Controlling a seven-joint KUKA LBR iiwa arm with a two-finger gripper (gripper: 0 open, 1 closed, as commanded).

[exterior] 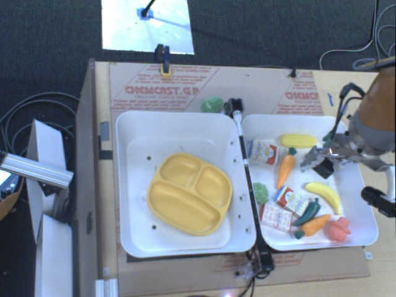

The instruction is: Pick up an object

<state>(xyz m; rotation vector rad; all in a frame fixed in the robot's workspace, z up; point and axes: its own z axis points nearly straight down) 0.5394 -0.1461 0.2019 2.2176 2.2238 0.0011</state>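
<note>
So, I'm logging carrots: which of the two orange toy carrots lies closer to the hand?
The upper orange toy carrot, just below the yellow corn cob. The other carrot lies near the pink toy, farther from the hand.

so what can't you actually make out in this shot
- Tool, camera view: fingers dark and small, blurred against the right bin; open or shut unclear.
- Arm: cut off by the right edge.
- Small cartons: print too small to read.
- Green item: partly hidden behind the left bin's rim.

One fixed camera looks down at a slant from above on the tabletop (204, 82) and both bins (127, 184).
</note>
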